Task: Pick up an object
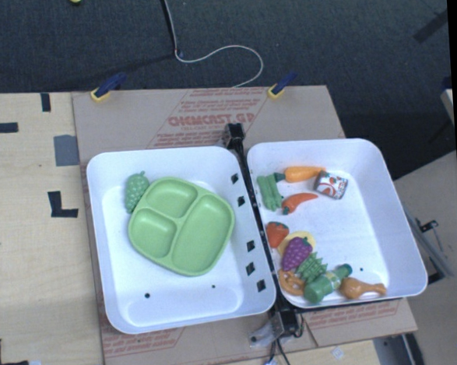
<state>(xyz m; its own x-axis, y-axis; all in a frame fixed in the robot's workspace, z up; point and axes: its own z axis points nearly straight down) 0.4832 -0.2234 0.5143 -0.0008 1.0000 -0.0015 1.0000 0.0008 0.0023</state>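
Small toy foods lie along the left side of the right bin (364, 231). At its top are an orange carrot (303, 172), a red-and-white can (330, 185), green beans (269, 191) and an orange pepper (298, 202). Lower down are a red tomato-like piece (276, 233), purple grapes (294, 253), a green vegetable (321, 284) and an orange squash (361, 289). The left bin (112, 248) holds a green divided plate (181, 226) with a green grape cluster (135, 190) touching its upper left edge.
Both bins rest on a cardboard sheet (200, 117) clamped at its back corners. A white cable (220, 57) loops over the dark floor behind. Black clips line the seam between the bins (250, 215). The right half of the right bin is bare white.
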